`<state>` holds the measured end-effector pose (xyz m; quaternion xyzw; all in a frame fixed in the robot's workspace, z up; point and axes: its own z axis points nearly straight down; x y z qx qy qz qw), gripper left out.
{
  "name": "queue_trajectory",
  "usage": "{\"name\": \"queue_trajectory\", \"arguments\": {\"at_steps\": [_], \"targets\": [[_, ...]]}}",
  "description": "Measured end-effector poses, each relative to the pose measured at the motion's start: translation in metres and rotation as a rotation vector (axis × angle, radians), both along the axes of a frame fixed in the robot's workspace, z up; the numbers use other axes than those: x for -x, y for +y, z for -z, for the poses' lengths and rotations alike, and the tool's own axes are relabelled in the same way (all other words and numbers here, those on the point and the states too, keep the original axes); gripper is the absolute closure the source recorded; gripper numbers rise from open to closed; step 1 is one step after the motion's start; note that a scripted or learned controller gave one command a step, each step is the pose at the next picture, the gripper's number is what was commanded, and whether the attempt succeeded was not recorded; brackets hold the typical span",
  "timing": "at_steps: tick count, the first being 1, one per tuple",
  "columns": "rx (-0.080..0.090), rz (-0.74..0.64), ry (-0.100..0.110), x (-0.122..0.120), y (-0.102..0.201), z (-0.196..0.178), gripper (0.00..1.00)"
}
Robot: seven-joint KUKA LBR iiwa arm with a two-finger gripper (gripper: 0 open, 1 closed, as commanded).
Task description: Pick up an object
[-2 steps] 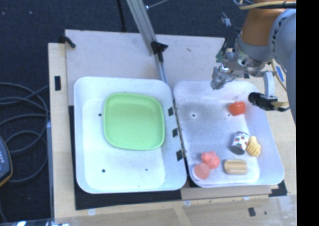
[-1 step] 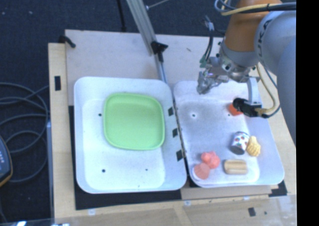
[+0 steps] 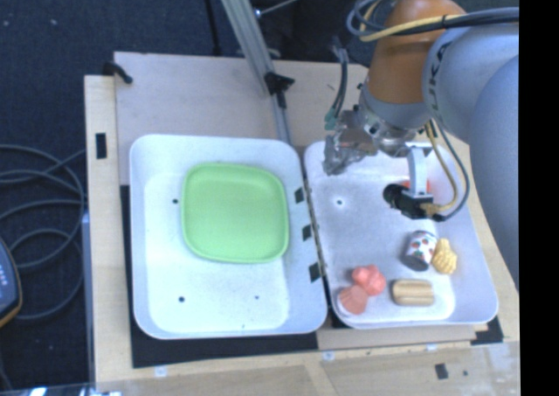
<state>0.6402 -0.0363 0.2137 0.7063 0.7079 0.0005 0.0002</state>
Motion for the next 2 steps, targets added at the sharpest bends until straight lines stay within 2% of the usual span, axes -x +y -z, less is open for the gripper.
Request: {"name": "queue_trajectory", "arguments": {"at_steps": [1, 2], "targets": [[0.000, 0.000, 0.000, 0.022, 0.039, 0.000, 1.00], [-0.001, -0.001, -0.002, 0.048, 0.082, -0.021, 1.00]]}}
